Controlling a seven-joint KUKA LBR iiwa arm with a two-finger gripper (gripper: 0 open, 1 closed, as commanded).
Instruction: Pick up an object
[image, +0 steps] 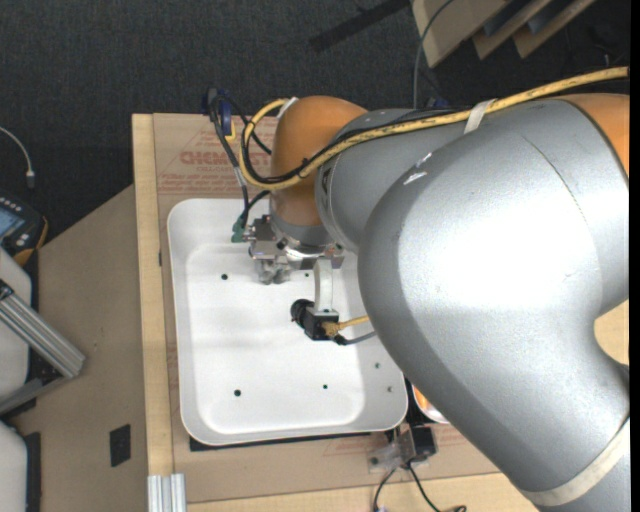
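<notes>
Grey metal at the tip: gripper (268, 268) low over the far half of the left bin (250, 350), pointed down at the white floor, close to it or touching, which of the two impossible to say. Open or closed: cannot tell, the tip too small and half hidden under its own mount. Nothing discernible between it and the bin floor. Just beside it, toward the near right, a black fitting (312, 320) with a short yellow lead (352, 323) running back under the arm. Around these, bare white plastic marked by a few small dark dots (237, 392). Above the gripper, the orange band (300, 150), looped with black and yellow wires. Behind that, the broad grey arm (500, 280) coming in from the right and covering the right bin, a long yellow cable (540, 92) strapped along its top. Under the arm's lower edge, by the left bin's near right corner, an orange sliver (425, 403), too little of it exposed to identify. Beneath all, the tan bench (160, 200), red print at its far end.
</notes>
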